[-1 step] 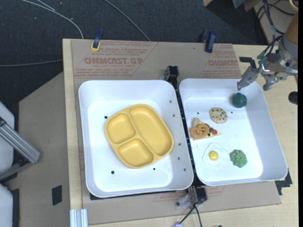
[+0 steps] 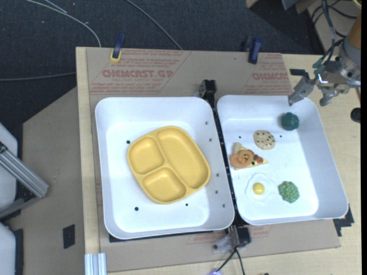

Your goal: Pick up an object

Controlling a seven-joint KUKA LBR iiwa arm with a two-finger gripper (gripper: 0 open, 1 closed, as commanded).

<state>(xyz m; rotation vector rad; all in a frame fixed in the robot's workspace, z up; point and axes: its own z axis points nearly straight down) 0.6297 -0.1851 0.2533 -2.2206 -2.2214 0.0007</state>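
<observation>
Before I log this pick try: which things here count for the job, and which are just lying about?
For the job: hand, open; dark green ball; cookie; pizza slice; fried egg; broccoli.

Lying about: yellow divided plate; blue clamps; cables.

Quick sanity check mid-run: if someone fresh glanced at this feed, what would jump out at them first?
Probably the yellow divided plate, sitting alone in the left bin. Next, the cluster of toy foods in the right bin: a cookie, a pizza slice, a fried egg, a green broccoli piece and a dark green ball. The gripper hangs over that bin's far right corner, fingers spread, just above the ball.
</observation>
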